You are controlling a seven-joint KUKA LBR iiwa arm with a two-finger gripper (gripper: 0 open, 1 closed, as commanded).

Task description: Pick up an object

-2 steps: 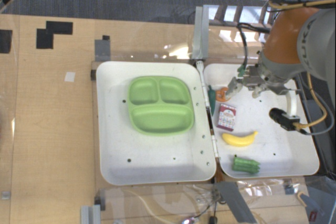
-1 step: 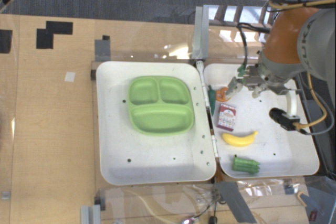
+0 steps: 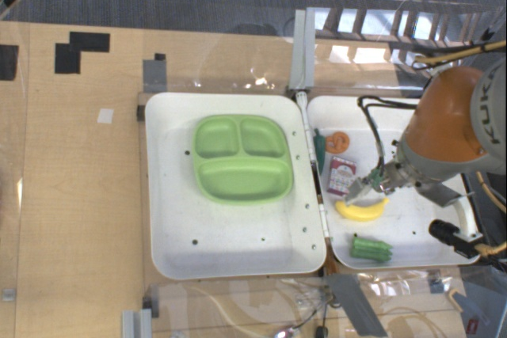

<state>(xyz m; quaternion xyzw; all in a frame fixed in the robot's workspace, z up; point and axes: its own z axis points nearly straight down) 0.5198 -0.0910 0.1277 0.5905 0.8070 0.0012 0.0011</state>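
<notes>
room is tight in the right bin (image 3: 412, 111), where i see the arm (image 3: 451, 123) coming in over its right rim and covering much of that side. the claw (image 3: 371, 187) sits low in the bin, just above the yellow banana (image 3: 362, 210), which i take as the thing to pick. the banana lies in the middle of the bin floor, curved, just below the claw tip and very near it; i cannot tell if they touch. whether the claw is apart or together i cannot tell. just left of the claw lies a red and white packet (image 3: 342, 175), with an orange disc (image 3: 338, 142) above it and a dark green tool (image 3: 319, 150) along the left wall. a green cylinder (image 3: 371, 249) lies below the banana near the bottom rim. the left bin (image 3: 170, 233) holds a green divided plate (image 3: 242, 158) with bare white floor around it.
</notes>
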